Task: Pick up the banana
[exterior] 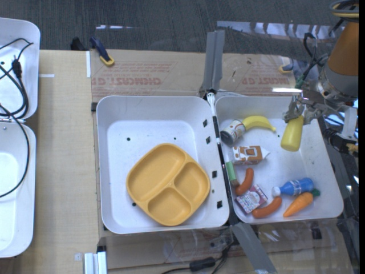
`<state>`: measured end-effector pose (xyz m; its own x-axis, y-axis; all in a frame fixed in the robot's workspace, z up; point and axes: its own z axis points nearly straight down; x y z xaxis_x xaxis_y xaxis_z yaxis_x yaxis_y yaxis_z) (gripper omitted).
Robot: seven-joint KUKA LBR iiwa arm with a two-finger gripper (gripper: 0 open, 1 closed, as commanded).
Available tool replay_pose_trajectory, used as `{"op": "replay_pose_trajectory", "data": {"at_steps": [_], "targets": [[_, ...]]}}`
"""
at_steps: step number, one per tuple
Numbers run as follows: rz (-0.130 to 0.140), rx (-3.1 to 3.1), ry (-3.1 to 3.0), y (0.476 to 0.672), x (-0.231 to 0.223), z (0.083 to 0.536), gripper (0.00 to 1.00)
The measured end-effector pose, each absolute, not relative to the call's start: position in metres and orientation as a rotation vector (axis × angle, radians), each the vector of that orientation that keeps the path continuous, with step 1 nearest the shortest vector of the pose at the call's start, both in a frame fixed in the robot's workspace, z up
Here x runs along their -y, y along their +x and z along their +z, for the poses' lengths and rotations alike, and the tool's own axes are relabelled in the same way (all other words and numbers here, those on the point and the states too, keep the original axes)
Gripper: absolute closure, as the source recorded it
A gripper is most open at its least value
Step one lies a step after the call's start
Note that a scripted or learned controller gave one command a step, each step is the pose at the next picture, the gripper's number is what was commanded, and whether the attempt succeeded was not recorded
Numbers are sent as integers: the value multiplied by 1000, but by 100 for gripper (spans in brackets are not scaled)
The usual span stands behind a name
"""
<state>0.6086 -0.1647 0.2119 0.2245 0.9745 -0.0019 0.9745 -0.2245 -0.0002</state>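
Banana (pixel 258 123) is lying crosswise — long axis pointing toward the gripper (pixel 297 114), just left of it; the pincer is seemingly gripping a yellow bottle (pixel 291 134).

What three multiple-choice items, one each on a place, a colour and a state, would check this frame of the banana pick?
1. Where does the banana lie?
A. right bin, far side
B. left bin
C. on the divided plate

2. What colour is the divided plate?
A. blue
B. yellow-orange
C. white

3. What hangs at the gripper?
A. the banana
B. a carrot
C. a yellow bottle

Answers:
1 A, it lies near the right bin's far wall.
2 B, it is yellow-orange.
3 C, the yellow bottle hangs there, apart from the banana.
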Motion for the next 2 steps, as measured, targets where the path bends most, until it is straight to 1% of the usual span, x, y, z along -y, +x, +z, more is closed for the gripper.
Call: {"op": "replay_pose_trajectory", "data": {"at_steps": [1, 2], "targets": [[-3, -1932, 2477, 642, 102, 245, 100], [-6, -1812, 2567, 659, 48, 233, 100]]}}
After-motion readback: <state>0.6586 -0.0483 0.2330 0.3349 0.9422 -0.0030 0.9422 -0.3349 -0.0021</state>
